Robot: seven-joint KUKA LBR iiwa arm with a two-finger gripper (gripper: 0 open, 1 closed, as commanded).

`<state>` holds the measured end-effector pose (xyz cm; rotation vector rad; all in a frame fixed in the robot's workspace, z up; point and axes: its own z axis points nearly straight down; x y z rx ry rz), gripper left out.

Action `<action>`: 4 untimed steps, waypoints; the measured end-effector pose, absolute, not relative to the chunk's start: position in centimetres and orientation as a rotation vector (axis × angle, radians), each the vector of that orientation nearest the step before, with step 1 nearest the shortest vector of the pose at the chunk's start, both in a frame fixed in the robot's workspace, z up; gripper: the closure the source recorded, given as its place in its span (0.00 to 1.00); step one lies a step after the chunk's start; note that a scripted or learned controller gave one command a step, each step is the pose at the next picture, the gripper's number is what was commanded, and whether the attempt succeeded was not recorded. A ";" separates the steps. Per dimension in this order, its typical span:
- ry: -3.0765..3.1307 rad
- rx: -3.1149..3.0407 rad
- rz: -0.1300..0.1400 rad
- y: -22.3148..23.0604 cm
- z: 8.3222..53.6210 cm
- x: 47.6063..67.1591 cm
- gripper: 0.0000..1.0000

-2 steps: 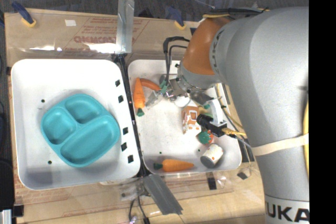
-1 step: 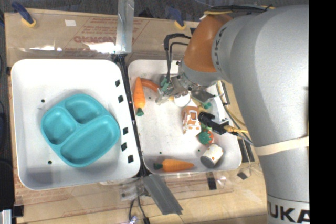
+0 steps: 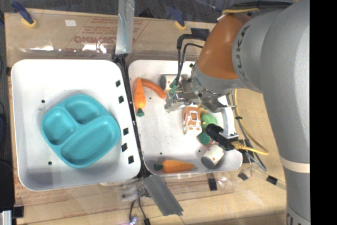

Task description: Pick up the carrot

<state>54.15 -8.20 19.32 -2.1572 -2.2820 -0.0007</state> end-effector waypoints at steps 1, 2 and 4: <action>-1.941 -2.467 0.003 -1.5 19.1 58.3 1.00; -2.161 -2.280 0.002 -5.5 23.9 59.4 1.00; -2.117 -2.311 0.013 -10.6 30.2 51.8 1.00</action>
